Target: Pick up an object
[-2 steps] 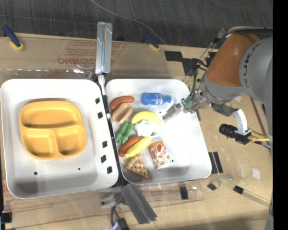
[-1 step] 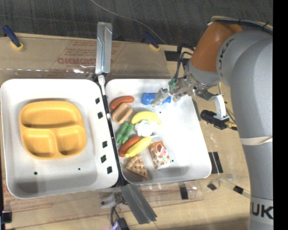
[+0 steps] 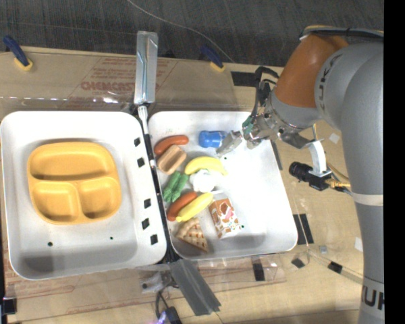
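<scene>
The right bin (image 3: 270, 201) holds several toy foods along its left side: a sausage (image 3: 171, 142), a hot dog bun (image 3: 171, 159), a blue cup (image 3: 211, 139), a banana (image 3: 205, 165), a white lump (image 3: 204, 180), a green vegetable (image 3: 174, 186), another sausage with a yellow banana (image 3: 193, 206), a small carton (image 3: 224, 218) and a waffle slice (image 3: 193, 235). My gripper (image 3: 239, 139) hangs over the bin's upper middle, just right of the blue cup, with nothing seen between its fingers.
The left bin (image 3: 17, 248) carries a yellow divided tray (image 3: 74, 179). A metal divider bar (image 3: 146, 66) stands between the bins at the back. The grey arm (image 3: 344, 79) fills the right side above the bench. Bare bin floor lies right of the toys.
</scene>
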{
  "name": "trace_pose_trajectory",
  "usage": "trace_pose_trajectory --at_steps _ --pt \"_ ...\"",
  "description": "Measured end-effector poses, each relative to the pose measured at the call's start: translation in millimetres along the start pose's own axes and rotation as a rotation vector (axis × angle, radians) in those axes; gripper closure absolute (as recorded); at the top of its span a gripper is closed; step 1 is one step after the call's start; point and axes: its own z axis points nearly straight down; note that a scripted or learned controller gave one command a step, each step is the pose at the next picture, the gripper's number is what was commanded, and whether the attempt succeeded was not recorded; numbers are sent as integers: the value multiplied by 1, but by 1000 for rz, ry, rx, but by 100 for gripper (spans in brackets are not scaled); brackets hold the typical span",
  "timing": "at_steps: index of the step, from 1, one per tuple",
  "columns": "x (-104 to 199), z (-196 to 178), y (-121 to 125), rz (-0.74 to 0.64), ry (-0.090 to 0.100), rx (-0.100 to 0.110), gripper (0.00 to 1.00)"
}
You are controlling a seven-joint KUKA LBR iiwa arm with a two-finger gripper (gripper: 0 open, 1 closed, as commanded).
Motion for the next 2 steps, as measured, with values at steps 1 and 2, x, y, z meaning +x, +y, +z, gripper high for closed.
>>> trace_pose_trajectory --at_steps 1,2 --pt "48 42 55 -17 1 1 0" --pt "43 60 61 50 -8 -20 0"
